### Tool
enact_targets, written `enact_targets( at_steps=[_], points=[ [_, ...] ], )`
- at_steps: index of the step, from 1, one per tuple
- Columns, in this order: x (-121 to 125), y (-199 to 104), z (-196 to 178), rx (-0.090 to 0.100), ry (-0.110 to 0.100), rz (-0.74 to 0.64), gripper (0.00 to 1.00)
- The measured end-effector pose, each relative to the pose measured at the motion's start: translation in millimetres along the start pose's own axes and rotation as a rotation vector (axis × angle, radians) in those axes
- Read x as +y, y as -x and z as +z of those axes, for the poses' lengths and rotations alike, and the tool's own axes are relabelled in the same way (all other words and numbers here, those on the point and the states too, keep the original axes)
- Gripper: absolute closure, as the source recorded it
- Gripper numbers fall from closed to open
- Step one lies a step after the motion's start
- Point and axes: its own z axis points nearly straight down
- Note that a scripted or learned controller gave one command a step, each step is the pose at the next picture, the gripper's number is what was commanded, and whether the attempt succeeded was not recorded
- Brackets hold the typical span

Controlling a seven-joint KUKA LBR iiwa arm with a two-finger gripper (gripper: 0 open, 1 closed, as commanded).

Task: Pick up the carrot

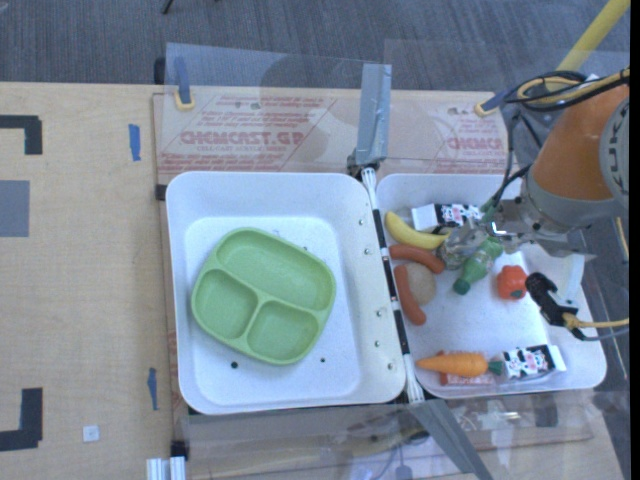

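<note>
On the pale wooden bench, the right white bin holds the carrot along its near edge, likely a light, rigid, smooth toy best pinched across its thicker orange middle, well apart from the gripper, whose grip cannot be told.

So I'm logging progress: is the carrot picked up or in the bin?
In the bin. The carrot lies flat near the right bin's front edge, apart from the claw.

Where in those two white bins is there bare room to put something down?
Left bin: bare strips around the green plate. Right bin: a bare patch between the tomato and the carrot. Crowded near the banana, under the gripper.
</note>
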Motion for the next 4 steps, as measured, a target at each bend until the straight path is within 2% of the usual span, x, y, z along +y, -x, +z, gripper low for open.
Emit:
enact_targets(
  at_steps=[1,2,3,4],
  points=[
    [27.2,12.4,4.3,0.009,-0.005,0.103,0.0],
    [19.1,27.4,0.6,0.004,-0.012,0.031,0.0],
    [-54.4,-3.8,35.2,0.009,-0.048,-0.063,0.0],
    [-102.3,-13.8,-54.7,0.016,-0.049,-0.345,0.0]
  ],
)
